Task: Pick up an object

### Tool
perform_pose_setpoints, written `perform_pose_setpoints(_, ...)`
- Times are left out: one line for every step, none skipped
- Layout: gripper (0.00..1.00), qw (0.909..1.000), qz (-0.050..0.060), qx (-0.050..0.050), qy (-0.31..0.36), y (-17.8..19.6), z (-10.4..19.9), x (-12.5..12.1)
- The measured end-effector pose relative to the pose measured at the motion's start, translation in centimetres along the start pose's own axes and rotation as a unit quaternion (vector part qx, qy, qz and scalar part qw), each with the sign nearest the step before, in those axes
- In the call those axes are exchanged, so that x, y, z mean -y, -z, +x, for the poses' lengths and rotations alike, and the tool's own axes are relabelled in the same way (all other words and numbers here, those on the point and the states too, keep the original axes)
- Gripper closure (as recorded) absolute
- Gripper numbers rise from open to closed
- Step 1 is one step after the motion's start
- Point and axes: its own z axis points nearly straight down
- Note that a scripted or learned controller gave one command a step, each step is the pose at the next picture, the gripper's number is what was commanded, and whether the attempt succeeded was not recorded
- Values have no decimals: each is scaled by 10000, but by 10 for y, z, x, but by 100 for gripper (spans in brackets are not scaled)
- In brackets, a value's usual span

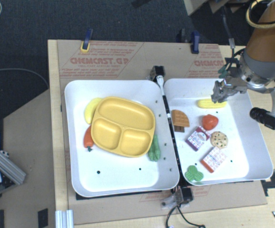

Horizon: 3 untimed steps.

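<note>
Fingers (219, 97) low over right bin (251, 165), touching yellow banana (211, 104) end; spread or pinching, cannot tell.

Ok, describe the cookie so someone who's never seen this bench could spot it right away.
Look in the right bin, the one without the yellow tray. Near its middle, below the red tomato, lies the cookie. It is the only round, tan, speckled piece; the wrapped packets beside it are rectangular.

One fixed overhead camera looks slantwise onto both bins (75, 127).
</note>
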Motion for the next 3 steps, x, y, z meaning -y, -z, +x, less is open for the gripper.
perform_pose_setpoints(100,10000,8,-3,2,0,28,40)
perform_pose_setpoints(100,10000,0,2,-11,0,29,51)
perform_pose_setpoints(100,10000,-3,4,-12,-4,24,57)
